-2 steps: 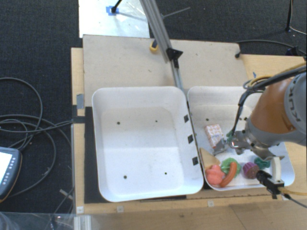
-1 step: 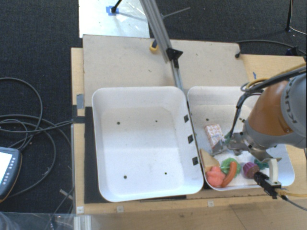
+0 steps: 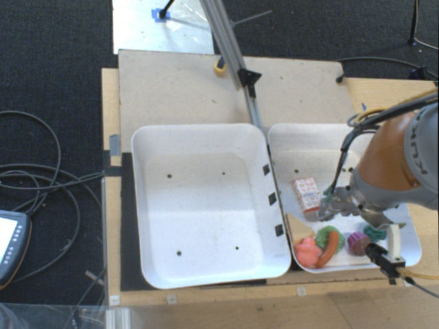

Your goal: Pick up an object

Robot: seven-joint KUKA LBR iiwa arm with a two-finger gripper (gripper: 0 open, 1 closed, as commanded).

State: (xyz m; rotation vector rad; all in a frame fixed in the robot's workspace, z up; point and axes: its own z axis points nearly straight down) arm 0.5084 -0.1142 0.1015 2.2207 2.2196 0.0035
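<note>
Toy food crowds the near corner of the right-hand bin (image 3: pixel 288 142): one pink piece (image 3: pixel 308 251), one orange carrot (image 3: pixel 328 247) with a green top, one purple item (image 3: pixel 357 242) and one teal piece (image 3: pixel 374 232), with a single patterned small box (image 3: pixel 306 191) lying just behind them. Two white bins sit side by side on the surface (image 3: pixel 178 88). Poised low over this cluster, the arm's tool (image 3: pixel 329 208) appears to be in the approach step; whether its fingers are spread or closed cannot be told. Next, it likely needs to settle squarely over one piece and close.
</note>
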